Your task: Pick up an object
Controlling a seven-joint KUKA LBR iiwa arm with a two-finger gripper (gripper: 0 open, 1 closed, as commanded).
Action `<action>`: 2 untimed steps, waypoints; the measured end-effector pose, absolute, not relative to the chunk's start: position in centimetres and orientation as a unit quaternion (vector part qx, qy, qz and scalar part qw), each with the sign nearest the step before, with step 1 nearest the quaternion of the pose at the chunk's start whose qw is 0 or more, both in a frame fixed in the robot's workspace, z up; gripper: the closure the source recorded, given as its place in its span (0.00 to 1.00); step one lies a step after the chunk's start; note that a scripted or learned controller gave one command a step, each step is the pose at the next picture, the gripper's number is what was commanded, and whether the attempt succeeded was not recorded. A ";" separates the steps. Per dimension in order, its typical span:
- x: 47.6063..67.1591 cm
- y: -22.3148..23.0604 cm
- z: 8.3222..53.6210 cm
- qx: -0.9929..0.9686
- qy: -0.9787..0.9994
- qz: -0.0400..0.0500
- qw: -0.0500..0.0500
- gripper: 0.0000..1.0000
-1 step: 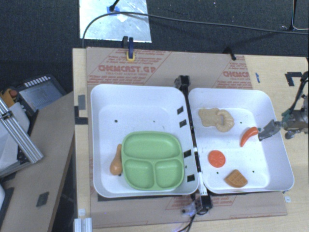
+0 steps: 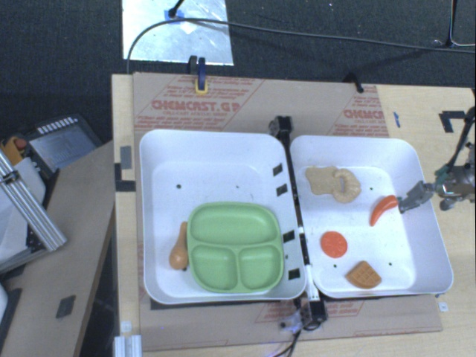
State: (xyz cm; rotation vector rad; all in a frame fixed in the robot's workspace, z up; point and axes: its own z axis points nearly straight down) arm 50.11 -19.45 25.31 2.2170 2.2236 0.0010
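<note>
i see my gripper (image 2: pixel 410 197) coming in over the right rim of the right bin (image 2: pixel 431 236), its dark tip just beside a curved red chili-shaped piece (image 2: pixel 382 208); i cannot tell from here whether the tip touches it or how the grip is set. around it in that bin lie a lumpy beige piece (image 2: pixel 334 182) toward the back, a flat red-orange disc (image 2: pixel 334 244) in the middle, and a tan waffle-textured wedge (image 2: pixel 364 275) near the front, all apart from one another. the left bin (image 2: pixel 160 169) holds a smooth green three-compartment tray (image 2: pixel 235 247) with a tan pear-like shape (image 2: pixel 180 248) just beside its left edge. both bins sit on printed cardboard (image 2: pixel 223 103).
</note>
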 end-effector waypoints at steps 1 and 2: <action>49.9 -19.2 19.1 0.707 0.708 -0.001 -0.002 0.00; 49.8 -19.3 12.8 0.707 0.707 0.000 -0.001 0.00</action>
